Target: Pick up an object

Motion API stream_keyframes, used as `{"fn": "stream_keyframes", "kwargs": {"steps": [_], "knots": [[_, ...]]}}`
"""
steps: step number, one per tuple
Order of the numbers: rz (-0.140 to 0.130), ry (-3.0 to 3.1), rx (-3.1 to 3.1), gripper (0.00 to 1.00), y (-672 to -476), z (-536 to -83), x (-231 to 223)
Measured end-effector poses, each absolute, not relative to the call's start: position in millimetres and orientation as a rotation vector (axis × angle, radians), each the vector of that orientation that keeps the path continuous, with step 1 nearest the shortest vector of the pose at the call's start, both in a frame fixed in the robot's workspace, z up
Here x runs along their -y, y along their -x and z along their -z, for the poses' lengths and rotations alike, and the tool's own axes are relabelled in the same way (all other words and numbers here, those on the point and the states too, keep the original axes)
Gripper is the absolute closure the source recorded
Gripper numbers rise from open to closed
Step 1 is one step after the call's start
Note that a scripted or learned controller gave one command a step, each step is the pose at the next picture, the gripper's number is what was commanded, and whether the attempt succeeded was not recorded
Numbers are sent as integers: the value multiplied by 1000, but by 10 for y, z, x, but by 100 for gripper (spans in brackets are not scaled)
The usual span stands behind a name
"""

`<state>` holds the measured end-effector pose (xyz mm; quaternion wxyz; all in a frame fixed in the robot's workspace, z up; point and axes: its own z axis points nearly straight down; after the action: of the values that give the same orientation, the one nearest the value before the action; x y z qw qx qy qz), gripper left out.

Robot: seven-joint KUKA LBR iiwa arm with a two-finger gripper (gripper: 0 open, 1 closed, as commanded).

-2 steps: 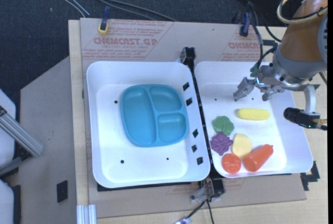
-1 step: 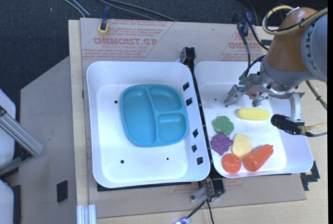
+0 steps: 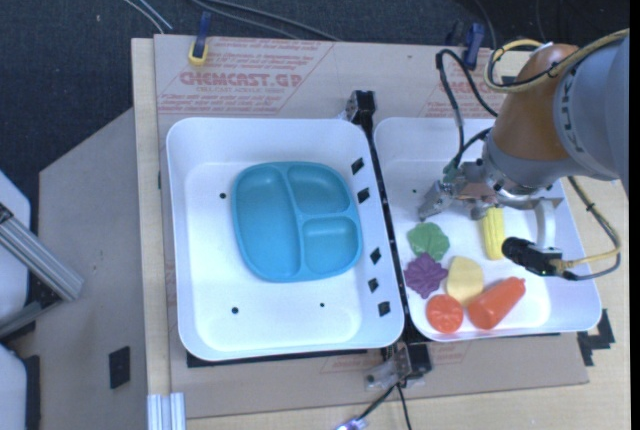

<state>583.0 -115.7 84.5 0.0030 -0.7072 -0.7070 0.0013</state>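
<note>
Near edge of right-hand shallow white plastic bin (image 3: 575, 318): cluster of small toy foods noted, packed touching one another. Round red tomato-like piece (image 3: 445, 314) at front, orange carrot-shaped piece (image 3: 497, 302) just beside it, pale yellow rounded piece (image 3: 464, 277) behind, purple lobed grape-like piece (image 3: 425, 273) to its side, green leafy piece (image 3: 429, 239) beyond that. All smooth, moulded, apparently hard plastic with a slight sheen. Grouping judged the result of loose tipping rather than arrangement; no piece set apart as a target.

Further in: yellow corn-shaped piece (image 3: 493, 230) lying lengthwise, directly under the wrist. Metal jaws (image 3: 447, 197) seen low over the bin floor, just beyond the green piece and apart from it. Opening of the jaws could not be told; nothing seen held. Grey arm with orange band (image 3: 550, 118) bent down steeply from the right, consistent with a descent toward a pick.

Left-hand shallow white plastic bin (image 3: 190, 218): single teal compartmented plastic plate (image 3: 297, 219), flat, glossy, rounded corners, lying centrally.

Far side: pale cardboard-covered counter (image 3: 260, 68) with red print, cables trailing beyond.
</note>
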Motion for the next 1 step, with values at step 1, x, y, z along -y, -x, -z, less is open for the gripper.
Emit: {"fn": "stream_keyframes", "kwargs": {"steps": [1], "knots": [[2,2222,2220,100,-5847,-990,1160]]}}
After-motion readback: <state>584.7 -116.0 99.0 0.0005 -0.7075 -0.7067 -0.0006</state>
